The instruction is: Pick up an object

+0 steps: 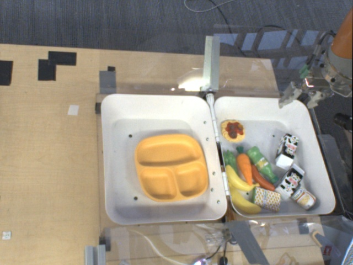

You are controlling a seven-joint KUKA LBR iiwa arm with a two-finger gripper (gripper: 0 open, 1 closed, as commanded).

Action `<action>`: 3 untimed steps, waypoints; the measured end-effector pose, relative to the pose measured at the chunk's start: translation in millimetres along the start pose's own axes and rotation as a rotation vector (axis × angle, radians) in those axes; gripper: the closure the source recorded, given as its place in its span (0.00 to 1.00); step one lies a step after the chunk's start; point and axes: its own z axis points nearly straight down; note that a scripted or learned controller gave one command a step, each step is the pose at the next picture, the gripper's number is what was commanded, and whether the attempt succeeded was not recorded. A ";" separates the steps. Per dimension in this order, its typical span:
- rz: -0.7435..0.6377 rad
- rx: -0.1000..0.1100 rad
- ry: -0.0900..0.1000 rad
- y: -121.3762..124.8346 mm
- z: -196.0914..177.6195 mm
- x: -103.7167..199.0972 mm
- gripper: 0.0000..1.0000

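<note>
Open floor in the far part of the right bin, crowding in its near part.

In the right bin (309, 127) the toys are packed along the near side: banana (240, 191), carrot (244, 167), green vegetable (261, 163) and two small cartons (287, 150), some touching. Only a small pizza (233, 130) lies on the free far floor. The gripper (301, 94) hangs above the far right corner. The yellow tray (168, 167) covers the middle of the left bin (116, 148), with bare floor all around it.

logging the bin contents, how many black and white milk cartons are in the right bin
2. One milk carton stands near the right bin's right wall. The other carton lies just below it, beside the small can. More could be hidden under the pile of toy food.
</note>
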 end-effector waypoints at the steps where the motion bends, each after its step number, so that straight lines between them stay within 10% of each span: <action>1: 0.036 -0.001 0.001 -43.1 135.9 -15.1 0.00; 2: 0.081 -0.002 -0.001 -23.7 59.1 -9.9 0.00; 3: 0.081 -0.001 0.000 -24.1 59.9 -9.8 0.00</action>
